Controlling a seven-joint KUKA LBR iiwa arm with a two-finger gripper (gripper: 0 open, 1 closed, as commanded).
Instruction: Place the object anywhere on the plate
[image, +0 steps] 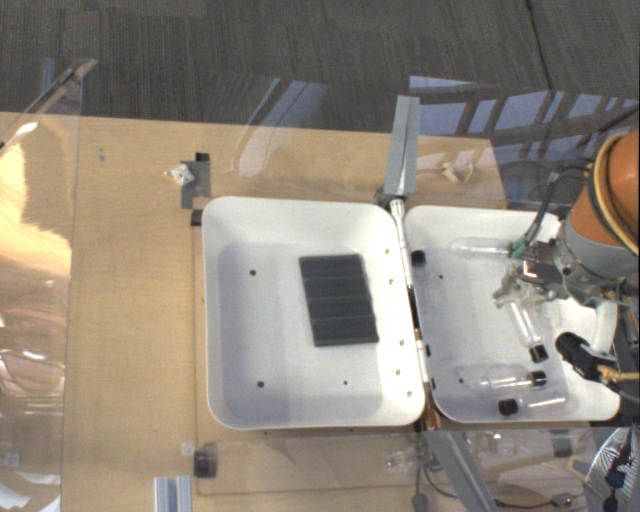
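Hand (527, 300) hovers over right bin (440, 390), well apart from dark plate (339, 299).

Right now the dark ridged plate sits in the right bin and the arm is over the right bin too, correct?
Not quite. The dark ridged plate lies in the left bin, as the camera view shows. The rest holds: the arm is over the right bin.

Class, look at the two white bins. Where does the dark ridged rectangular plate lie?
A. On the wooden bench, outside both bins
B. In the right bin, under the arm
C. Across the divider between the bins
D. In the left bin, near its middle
D: the dark ridged plate lies flat on the floor of the left bin, near its middle, well apart from the arm over the right bin.
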